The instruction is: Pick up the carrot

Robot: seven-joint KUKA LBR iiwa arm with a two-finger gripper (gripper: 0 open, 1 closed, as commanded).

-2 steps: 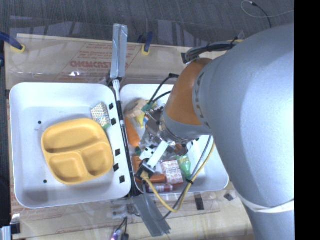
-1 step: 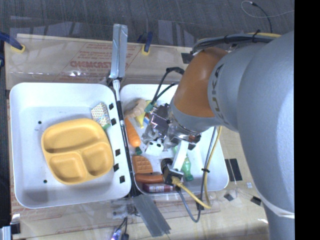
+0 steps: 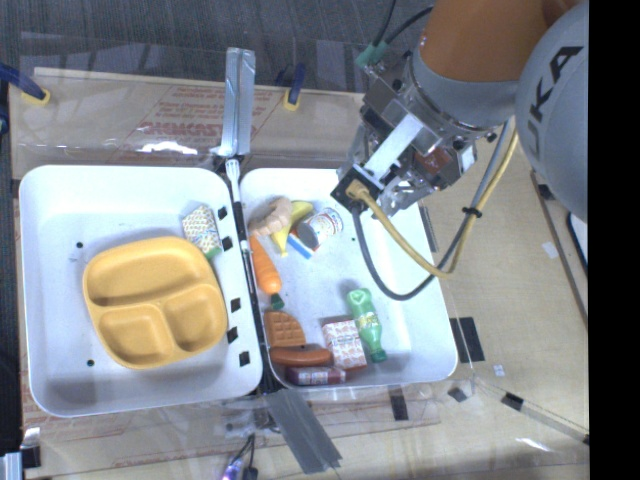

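Note:
The carrot (image 3: 265,267), orange with a small green tip, lies along the left wall of the right bin (image 3: 425,313), pointing from back to front. The gripper (image 3: 408,171) hangs above the back right part of that bin, up and to the right of the carrot and well apart from it. The arm's grey and orange body covers much of the gripper.
Around the carrot lie a banana (image 3: 284,222), a small can (image 3: 322,226), a waffle (image 3: 283,327), a sausage (image 3: 300,356), a red packet (image 3: 344,343) and a green bottle (image 3: 365,322). The left bin (image 3: 50,208) holds a yellow divided tray (image 3: 153,298) and a patterned box (image 3: 202,228).

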